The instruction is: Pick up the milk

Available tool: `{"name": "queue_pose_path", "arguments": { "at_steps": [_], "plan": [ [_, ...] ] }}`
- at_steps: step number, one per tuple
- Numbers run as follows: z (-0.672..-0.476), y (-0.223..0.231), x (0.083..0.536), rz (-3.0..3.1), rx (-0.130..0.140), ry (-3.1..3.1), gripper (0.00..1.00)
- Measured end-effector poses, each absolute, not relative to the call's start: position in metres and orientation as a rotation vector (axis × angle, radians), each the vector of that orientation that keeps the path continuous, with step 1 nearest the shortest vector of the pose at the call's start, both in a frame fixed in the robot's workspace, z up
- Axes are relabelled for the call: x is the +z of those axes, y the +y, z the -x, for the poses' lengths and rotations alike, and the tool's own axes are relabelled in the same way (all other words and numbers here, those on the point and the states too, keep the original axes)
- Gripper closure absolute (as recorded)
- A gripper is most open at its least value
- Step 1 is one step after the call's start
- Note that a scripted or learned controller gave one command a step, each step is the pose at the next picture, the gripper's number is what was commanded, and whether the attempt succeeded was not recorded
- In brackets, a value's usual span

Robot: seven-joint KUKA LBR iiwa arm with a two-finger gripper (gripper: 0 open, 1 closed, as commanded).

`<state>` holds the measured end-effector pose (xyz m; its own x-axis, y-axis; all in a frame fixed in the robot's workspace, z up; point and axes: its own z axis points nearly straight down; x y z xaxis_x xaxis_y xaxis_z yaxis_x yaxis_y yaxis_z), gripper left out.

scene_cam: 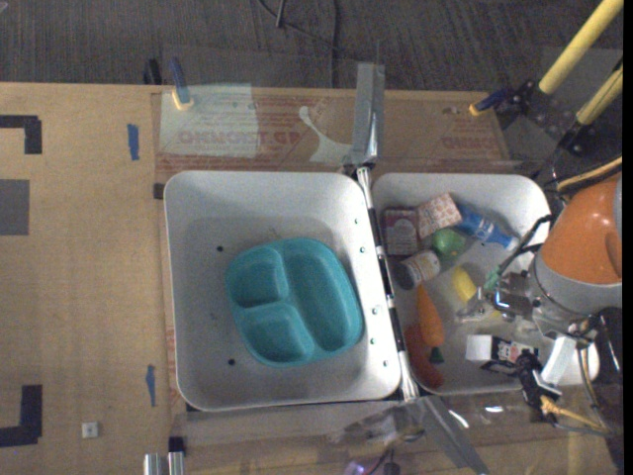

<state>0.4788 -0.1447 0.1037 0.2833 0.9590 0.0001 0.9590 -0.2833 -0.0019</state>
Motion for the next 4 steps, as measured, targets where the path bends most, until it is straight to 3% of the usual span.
{"name": "queue_pose_path", "arguments": {
  "at_steps": [1, 2, 3, 4],
  "plan": [
    [-0.481, -0.138, 0.434, 2.651, 0.003, -1.686, 0.00],
    [-0.479, -0.165, 0.219, 2.632, 0.002, -1.712, 0.00],
    [-0.483, -0.139, 0.088, 2.690, -0.008, -1.631, 0.00],
    [-0.534, -0.160, 0.087, 2.730, -0.006, -1.567, 0.00]
  ]
}}
